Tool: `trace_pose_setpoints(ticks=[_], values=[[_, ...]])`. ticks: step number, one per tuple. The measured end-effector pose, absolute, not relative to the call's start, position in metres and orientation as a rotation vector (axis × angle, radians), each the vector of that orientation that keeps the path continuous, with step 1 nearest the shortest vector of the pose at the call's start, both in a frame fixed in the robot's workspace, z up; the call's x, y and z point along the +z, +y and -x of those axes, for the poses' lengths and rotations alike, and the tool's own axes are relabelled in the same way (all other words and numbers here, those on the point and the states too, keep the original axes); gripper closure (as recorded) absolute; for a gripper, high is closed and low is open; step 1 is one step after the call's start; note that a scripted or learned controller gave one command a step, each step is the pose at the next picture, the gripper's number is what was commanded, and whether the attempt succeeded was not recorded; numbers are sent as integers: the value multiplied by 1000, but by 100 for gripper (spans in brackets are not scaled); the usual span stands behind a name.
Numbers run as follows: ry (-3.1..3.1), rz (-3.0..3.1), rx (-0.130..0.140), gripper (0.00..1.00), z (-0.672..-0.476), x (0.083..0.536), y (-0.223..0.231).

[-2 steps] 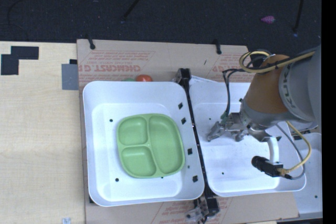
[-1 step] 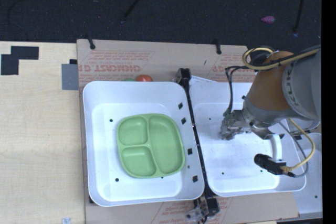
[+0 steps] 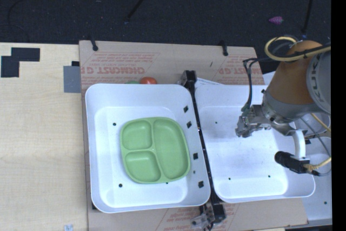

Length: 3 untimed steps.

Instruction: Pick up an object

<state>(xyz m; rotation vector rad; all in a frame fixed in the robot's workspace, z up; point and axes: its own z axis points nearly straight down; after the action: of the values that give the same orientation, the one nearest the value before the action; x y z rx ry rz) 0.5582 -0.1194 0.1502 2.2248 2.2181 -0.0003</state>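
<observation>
Hovering over right bin (image 3: 259, 186), gripper (image 3: 244, 128) grasps nothing visible; finger opening cannot be told. Green plate (image 3: 155, 150) untouched in left bin (image 3: 102, 181); pick not done.

Upside-down red print on cardboard (image 3: 116, 65), unreadable

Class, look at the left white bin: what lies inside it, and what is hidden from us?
Inside the left bin lies a green divided plate with three compartments, nothing visible in them. The bin floor beneath the plate is covered, so anything under it cannot be seen.
</observation>
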Motion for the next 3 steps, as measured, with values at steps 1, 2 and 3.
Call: trace_pose_setpoints(ticks=[1, 2, 3], values=[[2212, -2227, 2, 100, -554, 208, -128], [2220, -2222, 1, 100, -554, 234, -130], [2227, -2222, -2, 100, -551, 223, -83]])
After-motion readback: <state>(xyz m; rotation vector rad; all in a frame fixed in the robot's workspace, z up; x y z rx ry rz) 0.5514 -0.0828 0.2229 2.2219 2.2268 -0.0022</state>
